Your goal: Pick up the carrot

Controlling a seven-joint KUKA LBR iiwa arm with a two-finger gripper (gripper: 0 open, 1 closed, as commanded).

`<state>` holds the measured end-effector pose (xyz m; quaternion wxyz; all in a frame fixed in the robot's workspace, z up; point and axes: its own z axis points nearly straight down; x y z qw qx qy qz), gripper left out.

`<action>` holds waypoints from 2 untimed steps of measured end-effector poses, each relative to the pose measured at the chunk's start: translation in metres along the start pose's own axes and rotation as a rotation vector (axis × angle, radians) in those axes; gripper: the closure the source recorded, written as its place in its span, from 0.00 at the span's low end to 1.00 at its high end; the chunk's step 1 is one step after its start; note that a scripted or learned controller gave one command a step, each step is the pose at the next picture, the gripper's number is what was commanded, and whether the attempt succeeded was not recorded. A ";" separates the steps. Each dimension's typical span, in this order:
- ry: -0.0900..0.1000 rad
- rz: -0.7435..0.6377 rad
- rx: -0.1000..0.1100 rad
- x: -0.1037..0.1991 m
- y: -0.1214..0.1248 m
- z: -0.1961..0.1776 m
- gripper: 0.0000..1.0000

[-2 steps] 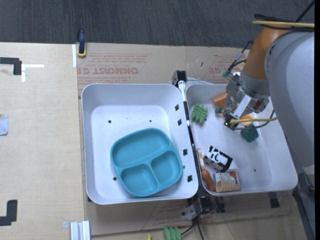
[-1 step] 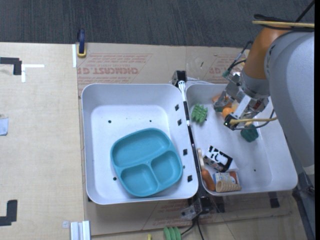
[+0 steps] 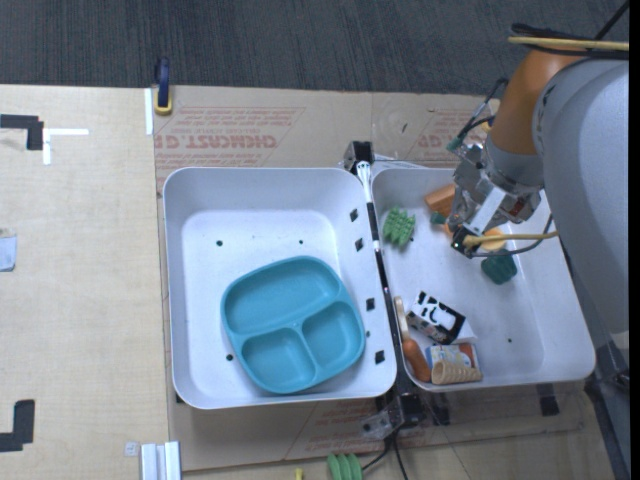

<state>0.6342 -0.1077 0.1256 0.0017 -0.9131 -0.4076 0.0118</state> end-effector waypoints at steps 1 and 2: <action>0.015 -0.660 -0.017 -0.099 -0.028 0.036 1.00; 0.015 -0.660 -0.017 -0.099 -0.028 0.036 0.00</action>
